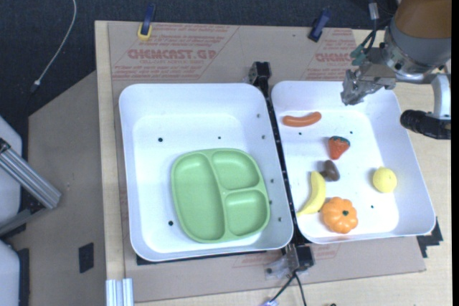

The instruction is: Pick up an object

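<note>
The right bin [401, 226] holds a red sausage [302, 120], a strawberry [338, 146], a small brown piece [330, 170], a banana [313, 193], an orange pumpkin [339, 215] and a yellow lemon [384, 180]. My gripper [353, 94] hangs over the bin's far edge, up and to the right of the sausage and apart from every object. Nothing shows between its tips.
The left bin [136, 125] holds a green three-part plate [219, 194]. Clamps [259, 73] sit between the bins at the far side, and blue clips [319, 24] mark the cardboard's far edge. The arm's orange band [423, 3] is at the upper right.
</note>
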You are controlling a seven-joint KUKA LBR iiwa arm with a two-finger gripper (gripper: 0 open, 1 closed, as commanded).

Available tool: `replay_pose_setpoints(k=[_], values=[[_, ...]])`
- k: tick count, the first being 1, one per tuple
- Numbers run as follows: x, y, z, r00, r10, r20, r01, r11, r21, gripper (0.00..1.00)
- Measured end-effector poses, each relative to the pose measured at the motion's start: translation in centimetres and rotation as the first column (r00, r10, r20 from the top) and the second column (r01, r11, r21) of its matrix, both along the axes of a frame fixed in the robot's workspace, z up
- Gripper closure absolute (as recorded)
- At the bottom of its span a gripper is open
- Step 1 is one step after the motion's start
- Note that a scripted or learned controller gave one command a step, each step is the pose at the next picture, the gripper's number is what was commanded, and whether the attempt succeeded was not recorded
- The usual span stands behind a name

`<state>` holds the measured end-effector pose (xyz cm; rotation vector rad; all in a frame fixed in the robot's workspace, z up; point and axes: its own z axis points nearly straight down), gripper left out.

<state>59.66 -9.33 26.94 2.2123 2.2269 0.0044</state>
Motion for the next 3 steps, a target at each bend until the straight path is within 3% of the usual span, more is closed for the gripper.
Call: replay_pose_setpoints(k=[3], values=[[4.1,14.8,-4.6,1.0,-0.002,-0.002,0.002,1.0,0.0,1.0]])
